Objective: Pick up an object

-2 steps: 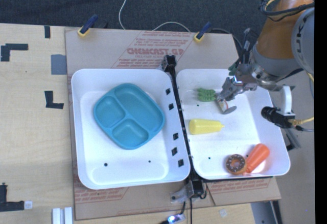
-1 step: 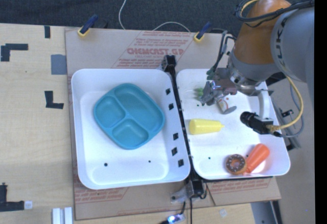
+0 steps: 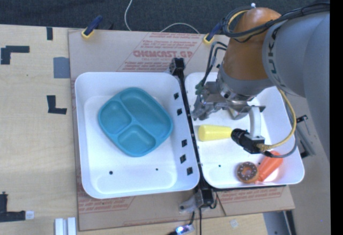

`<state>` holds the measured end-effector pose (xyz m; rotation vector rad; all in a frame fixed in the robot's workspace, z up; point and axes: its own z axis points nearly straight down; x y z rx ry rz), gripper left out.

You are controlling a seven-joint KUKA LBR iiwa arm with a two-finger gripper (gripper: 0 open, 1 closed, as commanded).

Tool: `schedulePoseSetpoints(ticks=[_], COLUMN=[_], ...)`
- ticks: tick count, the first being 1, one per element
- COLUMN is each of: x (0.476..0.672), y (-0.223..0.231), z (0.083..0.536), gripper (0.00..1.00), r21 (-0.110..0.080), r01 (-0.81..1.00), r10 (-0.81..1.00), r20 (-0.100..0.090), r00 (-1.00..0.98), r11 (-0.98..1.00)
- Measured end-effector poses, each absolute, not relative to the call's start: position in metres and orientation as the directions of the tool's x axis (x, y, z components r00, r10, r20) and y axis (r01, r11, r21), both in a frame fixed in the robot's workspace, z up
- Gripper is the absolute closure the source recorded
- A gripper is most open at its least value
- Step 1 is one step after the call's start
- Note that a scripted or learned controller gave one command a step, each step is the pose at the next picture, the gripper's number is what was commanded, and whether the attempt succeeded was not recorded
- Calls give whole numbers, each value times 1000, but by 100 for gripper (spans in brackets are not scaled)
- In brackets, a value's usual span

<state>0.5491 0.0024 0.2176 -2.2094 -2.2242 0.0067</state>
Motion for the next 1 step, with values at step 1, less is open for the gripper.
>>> schedulePoseSetpoints(ticks=[1], x=[537], y=[56], z=[206], gripper=[100], r21=[-7], r01=[1000], r10=[1000], r20=[1], r00=[-7], r11=[7])
